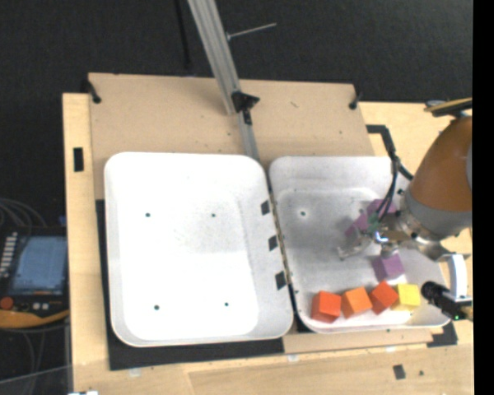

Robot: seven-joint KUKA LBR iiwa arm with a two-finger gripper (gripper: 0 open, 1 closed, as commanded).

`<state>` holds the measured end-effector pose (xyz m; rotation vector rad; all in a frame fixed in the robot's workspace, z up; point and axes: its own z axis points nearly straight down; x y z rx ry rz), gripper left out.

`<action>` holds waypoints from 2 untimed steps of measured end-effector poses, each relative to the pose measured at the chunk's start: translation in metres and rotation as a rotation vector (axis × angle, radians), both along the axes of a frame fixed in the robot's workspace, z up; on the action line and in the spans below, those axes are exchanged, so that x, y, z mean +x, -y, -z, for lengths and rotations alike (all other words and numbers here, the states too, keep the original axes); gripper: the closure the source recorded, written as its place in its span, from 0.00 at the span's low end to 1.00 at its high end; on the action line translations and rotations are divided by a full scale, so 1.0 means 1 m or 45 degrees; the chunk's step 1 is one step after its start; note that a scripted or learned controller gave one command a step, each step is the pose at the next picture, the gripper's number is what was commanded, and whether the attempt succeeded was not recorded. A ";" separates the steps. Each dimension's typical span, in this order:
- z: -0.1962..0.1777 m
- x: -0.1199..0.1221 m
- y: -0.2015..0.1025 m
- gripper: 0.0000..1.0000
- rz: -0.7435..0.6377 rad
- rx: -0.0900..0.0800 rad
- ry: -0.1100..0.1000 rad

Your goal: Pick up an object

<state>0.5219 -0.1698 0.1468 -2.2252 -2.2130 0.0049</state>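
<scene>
My gripper [364,239] hangs low over the middle of the right bin [313,188], reaching in from the right under the orange-banded wrist. A small purple block [366,218] lies just behind it, partly hidden by the gripper body. A second purple block [387,266] lies just in front of it, to the right. Along the bin's front wall stand a red-orange block [327,305], an orange block [356,301], another red-orange block [384,295] and a yellow block [408,295].
The left bin [189,245] sits beside the right one, with black clips along the seam between them. A slanted metal rail [218,48] rises behind the bins. A pendant with a screen [33,270] lies off the bench at the left.
</scene>
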 end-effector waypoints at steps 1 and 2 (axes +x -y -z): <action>0.048 0.002 0.002 0.00 -0.004 -0.004 0.012; 0.037 0.003 0.002 1.00 0.005 -0.004 0.018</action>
